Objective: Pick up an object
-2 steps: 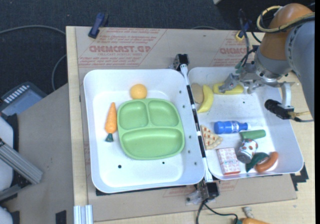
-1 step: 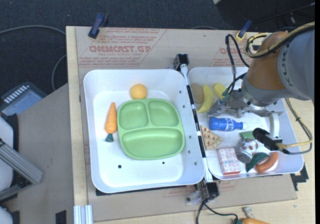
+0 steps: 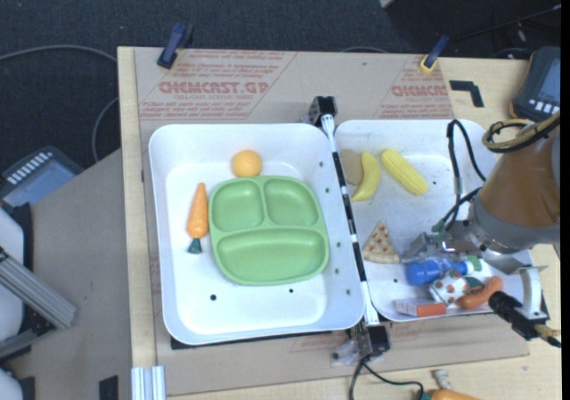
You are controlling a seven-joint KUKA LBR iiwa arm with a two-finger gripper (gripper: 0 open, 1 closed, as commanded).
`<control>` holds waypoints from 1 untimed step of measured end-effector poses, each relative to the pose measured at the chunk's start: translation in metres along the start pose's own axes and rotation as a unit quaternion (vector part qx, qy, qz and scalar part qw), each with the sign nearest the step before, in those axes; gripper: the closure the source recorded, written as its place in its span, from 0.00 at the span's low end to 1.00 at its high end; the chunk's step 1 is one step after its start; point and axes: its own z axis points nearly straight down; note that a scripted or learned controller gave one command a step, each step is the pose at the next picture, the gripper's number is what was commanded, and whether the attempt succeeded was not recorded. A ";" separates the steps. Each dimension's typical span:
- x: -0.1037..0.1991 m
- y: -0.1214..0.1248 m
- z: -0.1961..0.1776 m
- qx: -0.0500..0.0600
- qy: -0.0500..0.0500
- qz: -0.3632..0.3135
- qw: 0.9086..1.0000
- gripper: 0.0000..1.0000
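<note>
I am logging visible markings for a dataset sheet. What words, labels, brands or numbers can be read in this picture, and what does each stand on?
"CHEMCAST GP": red print on the tan protective sheet of the bench board, behind the left white bin.
The same red print repeats behind the right white bin at; partly readable.
Smaller red lines beneath both: too blurred to read.
Small packets near the gripper: markings too small to read.

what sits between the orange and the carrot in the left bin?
Nothing: in the camera view the stretch between the orange and the carrot is bare white bin floor. The green divided plate lies beside it, to the right of that line.
</note>
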 end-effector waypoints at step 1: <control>-0.065 0.025 -0.111 -0.003 -0.001 0.000 1.000 0.00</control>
